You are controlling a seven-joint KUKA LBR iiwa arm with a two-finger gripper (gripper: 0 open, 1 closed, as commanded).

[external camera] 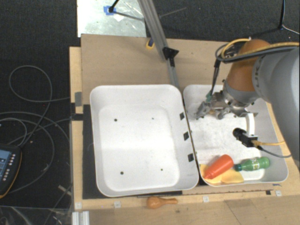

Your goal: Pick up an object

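While the hand (209,109) hangs over the right bin (281,172), grip unreadable, yellow object (228,178) half-hidden under orange carrot (218,166).

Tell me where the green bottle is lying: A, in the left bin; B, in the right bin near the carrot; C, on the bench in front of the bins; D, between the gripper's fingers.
B: the green bottle lies in the right bin, at its near edge beside the orange carrot, well apart from the gripper farther up the same bin.
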